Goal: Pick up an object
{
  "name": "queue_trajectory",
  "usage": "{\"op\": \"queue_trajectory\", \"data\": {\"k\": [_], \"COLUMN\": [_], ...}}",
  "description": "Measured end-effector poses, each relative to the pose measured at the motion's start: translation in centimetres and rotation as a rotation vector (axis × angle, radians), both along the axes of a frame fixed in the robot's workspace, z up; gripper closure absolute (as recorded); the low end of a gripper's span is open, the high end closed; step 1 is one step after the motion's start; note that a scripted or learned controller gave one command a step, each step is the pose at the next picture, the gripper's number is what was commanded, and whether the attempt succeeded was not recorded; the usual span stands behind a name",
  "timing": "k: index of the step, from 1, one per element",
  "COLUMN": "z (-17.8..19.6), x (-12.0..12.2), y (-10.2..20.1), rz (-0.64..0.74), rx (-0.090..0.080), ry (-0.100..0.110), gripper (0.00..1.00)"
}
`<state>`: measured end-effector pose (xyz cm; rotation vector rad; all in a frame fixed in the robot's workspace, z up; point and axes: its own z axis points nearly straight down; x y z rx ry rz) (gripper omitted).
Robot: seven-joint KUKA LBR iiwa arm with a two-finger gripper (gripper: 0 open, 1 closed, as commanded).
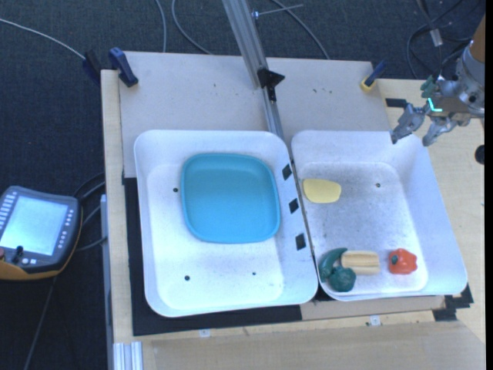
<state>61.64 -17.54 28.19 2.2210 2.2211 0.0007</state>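
End effector (pixel 417 132) spread and bare above right bin's (pixel 439 206) far corner, arm cut off at frame's right edge.

arm (pixel 479 60) cropped at right edge

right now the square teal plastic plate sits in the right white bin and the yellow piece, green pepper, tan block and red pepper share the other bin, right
Not quite: the camera view shows the square teal plastic plate in the left white bin. The yellow piece, green pepper, tan block and red pepper share the other bin.
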Motion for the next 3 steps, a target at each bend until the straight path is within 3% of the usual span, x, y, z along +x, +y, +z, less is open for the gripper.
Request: {"op": "queue_trajectory", "data": {"k": [1, 3], "z": [0.0, -9.7], "x": [0.0, -1.1], "y": [0.0, 0.4], "rz": [0.000, 0.000], "rx": [0.000, 0.001], "ry": [0.000, 0.004], "gripper": [0.00, 0.00]}}
